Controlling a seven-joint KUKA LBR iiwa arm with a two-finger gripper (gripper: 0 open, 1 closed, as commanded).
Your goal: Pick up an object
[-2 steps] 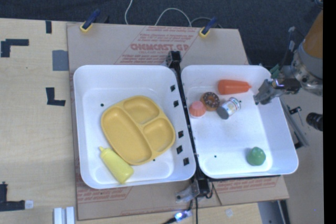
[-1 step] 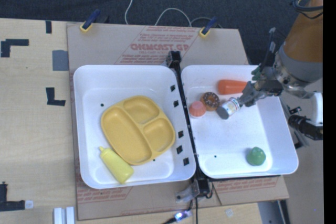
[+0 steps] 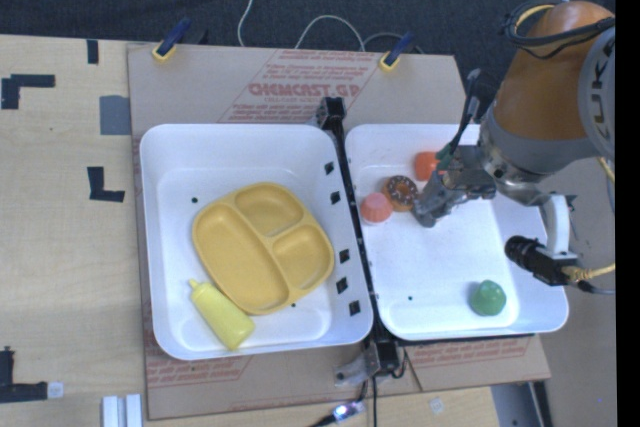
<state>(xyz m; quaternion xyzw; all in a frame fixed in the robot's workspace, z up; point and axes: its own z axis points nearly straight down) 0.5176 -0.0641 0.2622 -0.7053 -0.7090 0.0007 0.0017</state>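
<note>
Seemingly light and rigid, the small doughnut (image 3: 401, 191) is best pinched across its outer rim. Whether the gripper (image 3: 428, 212) just beside it is spread cannot be told.

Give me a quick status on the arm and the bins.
End effector low in right bin, beside doughnut and pink ball; nothing seen held. Orange piece behind, green ball apart. Yellow tray, mustard bottle in left bin.

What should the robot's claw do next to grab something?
Probably dip a little lower and to the view's left, toward the brown sprinkled donut toy. The claw hangs right beside it in the right white bin, with the pink round ball close by.
</note>
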